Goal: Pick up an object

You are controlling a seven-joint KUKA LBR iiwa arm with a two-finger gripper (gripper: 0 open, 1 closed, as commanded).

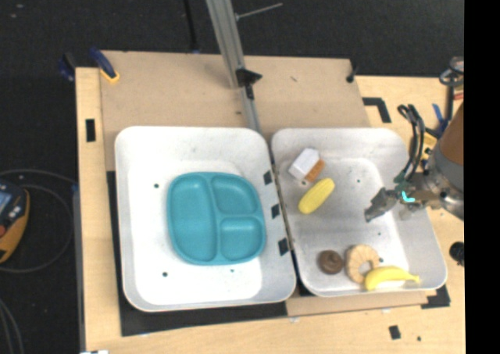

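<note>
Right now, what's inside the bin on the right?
The right bin holds a white-and-orange block, a yellow corn-shaped toy, a brown donut, a tan ring and a banana. The banana overlaps the ring's edge, hiding that part.

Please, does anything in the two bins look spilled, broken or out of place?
Nothing stands out. The teal tray lies flat in the left bin. The food items, among them the banana, sit scattered in the right bin, unspilled.
</note>
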